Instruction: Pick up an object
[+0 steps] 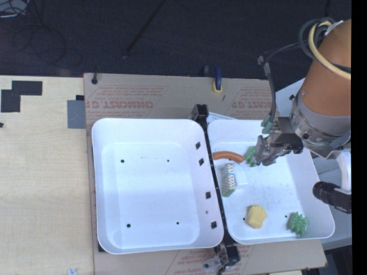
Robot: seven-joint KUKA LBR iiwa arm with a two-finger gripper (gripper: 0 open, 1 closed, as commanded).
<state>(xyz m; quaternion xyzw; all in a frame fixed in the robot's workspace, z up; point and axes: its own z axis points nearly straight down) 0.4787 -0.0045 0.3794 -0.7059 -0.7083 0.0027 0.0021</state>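
Right white plastic bin (321, 225) holds five small objects.
Thin orange curved strip (227, 155): lying flat near bin's left wall, upper part.
Small green leafy piece (251, 154): just right of orange strip's end, beside gripper fingers; contact unclear.
White-and-grey ribbed oblong object (229, 177): lengthwise, just below orange strip.
Yellow lumpy corn-like piece (256, 216): lower middle.
Green bushy broccoli-like piece (297, 223): lower right corner, well apart from yellow piece.

My two-finger gripper (259, 158) is covering part of a small green leafy object (250, 154), so I am not making out its shape. My fingertips are blurring together. The frame's right edge is cutting off my grey, orange-banded arm (331, 67).
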